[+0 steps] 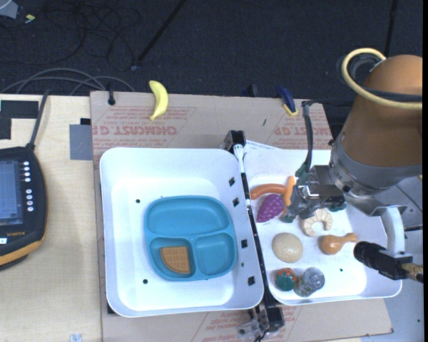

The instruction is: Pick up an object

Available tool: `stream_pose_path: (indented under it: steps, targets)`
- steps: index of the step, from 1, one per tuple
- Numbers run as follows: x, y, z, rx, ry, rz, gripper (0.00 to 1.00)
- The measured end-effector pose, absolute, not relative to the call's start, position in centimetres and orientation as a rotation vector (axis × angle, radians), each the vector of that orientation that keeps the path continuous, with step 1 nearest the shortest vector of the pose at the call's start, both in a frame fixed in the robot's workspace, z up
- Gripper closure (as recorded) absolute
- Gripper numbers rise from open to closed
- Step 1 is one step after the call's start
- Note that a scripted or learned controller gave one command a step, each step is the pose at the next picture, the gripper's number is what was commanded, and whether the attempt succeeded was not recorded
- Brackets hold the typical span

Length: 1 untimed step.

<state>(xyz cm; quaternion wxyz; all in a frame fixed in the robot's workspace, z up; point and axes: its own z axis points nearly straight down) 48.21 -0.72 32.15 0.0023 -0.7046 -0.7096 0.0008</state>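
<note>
Camera view: jaws [297,206], grip unclear, hang by purple grapes [270,206]; go straight down and squeeze gently.

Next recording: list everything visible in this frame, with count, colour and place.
Bins: two, white, side by side on the bench.
Divided plate: one, blue, left bin.
Waffle: one, brown, plate's lower-left compartment.
Grapes: one bunch, purple, right bin.
Carrot: one, orange, above the grapes.
Egg: one, tan, right bin centre.
Drumstick: one, brown, right of the egg.
Banana: one, yellow, behind the bins.
Control tablet: one, grey and orange, far left.
Arm: one, grey and orange, jaws low over the right bin.
</note>
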Motion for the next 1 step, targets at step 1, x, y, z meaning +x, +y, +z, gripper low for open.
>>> stream_pose_path:
  steps: [1]
  targets:
    - [47.58, 5.48, 37.46, -2.213, -2.230, -0.004, 1.00]
